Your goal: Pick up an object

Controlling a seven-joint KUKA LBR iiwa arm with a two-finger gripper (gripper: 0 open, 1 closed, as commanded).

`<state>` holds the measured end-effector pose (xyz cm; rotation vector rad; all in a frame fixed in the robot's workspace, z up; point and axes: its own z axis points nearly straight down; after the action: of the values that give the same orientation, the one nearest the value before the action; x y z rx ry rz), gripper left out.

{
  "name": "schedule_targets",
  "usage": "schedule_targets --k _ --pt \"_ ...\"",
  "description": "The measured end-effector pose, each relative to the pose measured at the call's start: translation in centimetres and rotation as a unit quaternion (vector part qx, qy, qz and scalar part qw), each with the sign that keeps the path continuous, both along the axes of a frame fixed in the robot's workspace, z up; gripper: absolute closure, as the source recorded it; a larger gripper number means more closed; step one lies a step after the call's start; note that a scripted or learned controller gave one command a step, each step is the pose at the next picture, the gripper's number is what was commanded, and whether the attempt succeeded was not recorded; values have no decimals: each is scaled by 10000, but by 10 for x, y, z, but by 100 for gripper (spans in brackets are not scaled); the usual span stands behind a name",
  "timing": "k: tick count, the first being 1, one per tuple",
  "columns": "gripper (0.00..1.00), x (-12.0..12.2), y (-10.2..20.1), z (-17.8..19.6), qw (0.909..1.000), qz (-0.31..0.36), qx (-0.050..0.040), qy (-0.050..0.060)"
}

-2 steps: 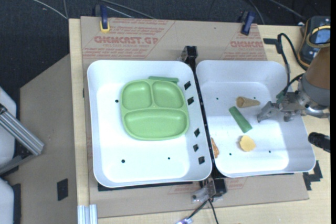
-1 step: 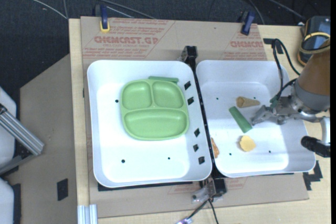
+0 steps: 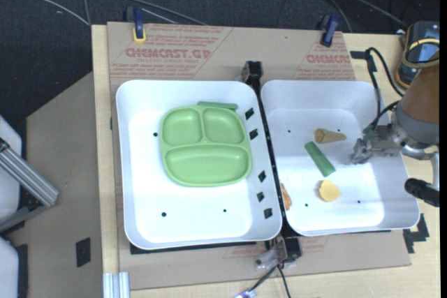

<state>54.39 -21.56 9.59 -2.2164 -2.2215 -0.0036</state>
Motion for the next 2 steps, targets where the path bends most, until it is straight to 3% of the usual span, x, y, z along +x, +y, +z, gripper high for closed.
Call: schedule_targets --k 2 --pt "100 11 -7 112 10000 -6 -34 -39"
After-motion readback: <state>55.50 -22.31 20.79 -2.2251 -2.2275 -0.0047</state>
